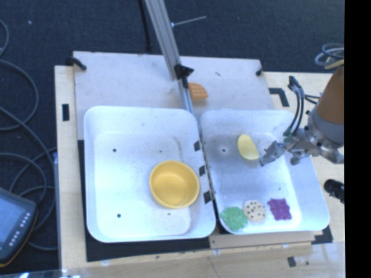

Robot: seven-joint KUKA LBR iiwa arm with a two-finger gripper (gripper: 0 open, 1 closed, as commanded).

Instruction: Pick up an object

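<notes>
Grey two-finger gripper (271, 154) at centre right, over right shallow white bin (301, 213); finger state unclear. Pale yellow oval object (247, 147) just left of it. Yellow round bowl (174, 183) in left bin (110, 155).

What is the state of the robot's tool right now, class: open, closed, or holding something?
Tool: open or closed cannot be told; it sits just right of the pale yellow oval object in the right shallow white bin.

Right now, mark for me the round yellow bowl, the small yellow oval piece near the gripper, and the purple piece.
Round yellow bowl (174, 183): camera view, on its inside bottom.
Small yellow oval piece (248, 147): camera view, on its middle.
Purple piece (280, 209): camera view, on its centre.
</notes>
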